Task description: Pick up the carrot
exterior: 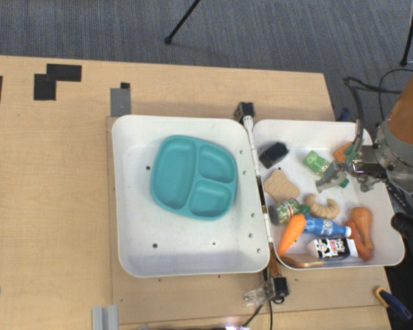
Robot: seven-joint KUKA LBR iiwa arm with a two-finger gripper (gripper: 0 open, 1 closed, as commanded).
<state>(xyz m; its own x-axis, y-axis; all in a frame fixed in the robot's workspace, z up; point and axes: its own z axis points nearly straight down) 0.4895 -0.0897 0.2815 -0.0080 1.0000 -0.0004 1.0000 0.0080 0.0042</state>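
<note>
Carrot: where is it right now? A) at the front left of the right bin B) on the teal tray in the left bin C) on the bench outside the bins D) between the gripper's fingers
A: the carrot lies at the front-left corner of the right bin, apart from the gripper.

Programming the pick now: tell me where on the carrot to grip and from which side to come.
Grip the carrot at its thicker middle, coming from above. It lies flat and slanted, leafy end up-right, tip toward the bin's near-left corner. Close across its width; the blue bottle crowds its right side.
</note>
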